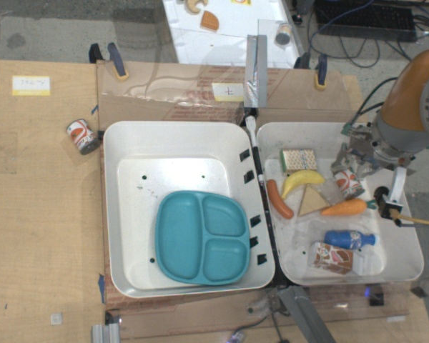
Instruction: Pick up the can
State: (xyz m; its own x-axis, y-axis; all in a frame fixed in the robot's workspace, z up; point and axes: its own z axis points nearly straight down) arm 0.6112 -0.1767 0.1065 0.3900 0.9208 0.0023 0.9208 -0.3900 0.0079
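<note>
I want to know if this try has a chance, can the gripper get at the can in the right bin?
Probably yes: the gripper sits right above the can, with nothing covering it, though the carrot lies close beside.

Little can be read. A white label [227, 91] on the cardboard behind the bins bears a mark like a "T" or "+". A pale yellow label [31, 85] at the surface's left carries faint print, too small to make out. Printing on the cans and packets is illegible.
</note>
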